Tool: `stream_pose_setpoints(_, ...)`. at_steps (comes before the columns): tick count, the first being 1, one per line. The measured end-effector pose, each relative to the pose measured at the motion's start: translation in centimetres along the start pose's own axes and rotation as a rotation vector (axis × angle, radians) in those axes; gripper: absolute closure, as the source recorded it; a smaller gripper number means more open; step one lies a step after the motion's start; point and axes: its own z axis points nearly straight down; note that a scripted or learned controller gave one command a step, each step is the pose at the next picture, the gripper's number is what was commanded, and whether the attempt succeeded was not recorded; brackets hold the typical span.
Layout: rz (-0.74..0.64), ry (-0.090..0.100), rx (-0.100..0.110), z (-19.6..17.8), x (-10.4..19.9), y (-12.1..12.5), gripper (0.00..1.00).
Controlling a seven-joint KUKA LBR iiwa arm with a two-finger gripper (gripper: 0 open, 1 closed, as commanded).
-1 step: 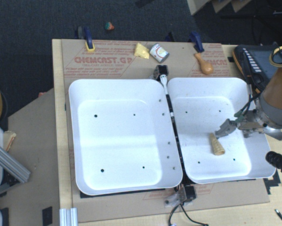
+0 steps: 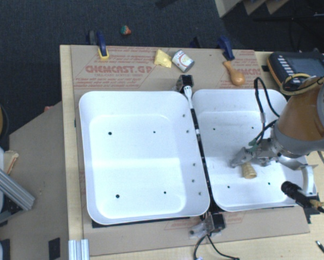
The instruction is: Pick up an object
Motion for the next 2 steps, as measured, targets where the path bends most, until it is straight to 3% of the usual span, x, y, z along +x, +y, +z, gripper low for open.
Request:
stream_pose_setpoints(1,0.002,-0.002,-0.005,-1.5,0.0,0.0,1.0)
stream_pose_setpoints(2,-0.014,0.0,-0.019,-10.6,10.8,6.3,1.0)
